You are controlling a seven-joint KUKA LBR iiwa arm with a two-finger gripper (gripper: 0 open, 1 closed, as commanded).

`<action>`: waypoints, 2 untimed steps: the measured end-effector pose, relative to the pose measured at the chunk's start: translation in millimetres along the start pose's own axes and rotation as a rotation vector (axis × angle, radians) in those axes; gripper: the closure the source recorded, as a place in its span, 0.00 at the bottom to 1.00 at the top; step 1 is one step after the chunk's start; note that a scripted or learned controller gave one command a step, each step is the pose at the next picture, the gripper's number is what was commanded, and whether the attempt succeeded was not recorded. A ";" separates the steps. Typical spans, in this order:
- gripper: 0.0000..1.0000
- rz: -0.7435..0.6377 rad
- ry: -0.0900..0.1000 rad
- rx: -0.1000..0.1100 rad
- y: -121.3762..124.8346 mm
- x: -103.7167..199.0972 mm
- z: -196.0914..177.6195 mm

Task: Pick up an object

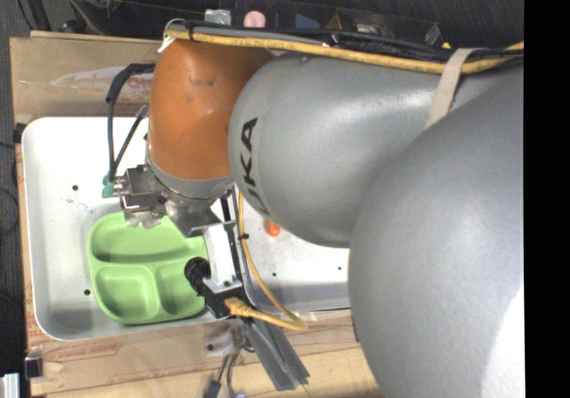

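Green tray (134, 276), moulded with compartments, lies in the near part of the left bin (49, 209), close to that bin's near wall; I see its right end tucked under the arm's wrist hardware. From the right my arm (356, 147) covers most of the scene, its orange band (187, 111) over the left bin's far right part; the gripper (142, 196) sits below the band, just over the tray's far edge; whether it touches the tray I cannot tell, and its fingers are hidden from me, so open or closed I cannot say. A small orange thing (272, 230) shows in the right bin (303, 285), beside the arm.
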State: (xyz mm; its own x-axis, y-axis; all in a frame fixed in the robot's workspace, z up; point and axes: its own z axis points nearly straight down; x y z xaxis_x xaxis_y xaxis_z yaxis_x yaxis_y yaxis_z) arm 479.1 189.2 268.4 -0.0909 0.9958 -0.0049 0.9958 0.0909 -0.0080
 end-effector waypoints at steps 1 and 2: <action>1.00 -0.007 -0.003 0.005 1.5 0.7 -6.9; 1.00 -0.013 -0.005 0.011 3.0 1.5 -13.9</action>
State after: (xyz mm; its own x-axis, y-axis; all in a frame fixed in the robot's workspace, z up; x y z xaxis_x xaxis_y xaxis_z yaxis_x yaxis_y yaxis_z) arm 482.1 191.0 282.2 -0.1041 0.9945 -0.0099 0.9944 0.1039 -0.0187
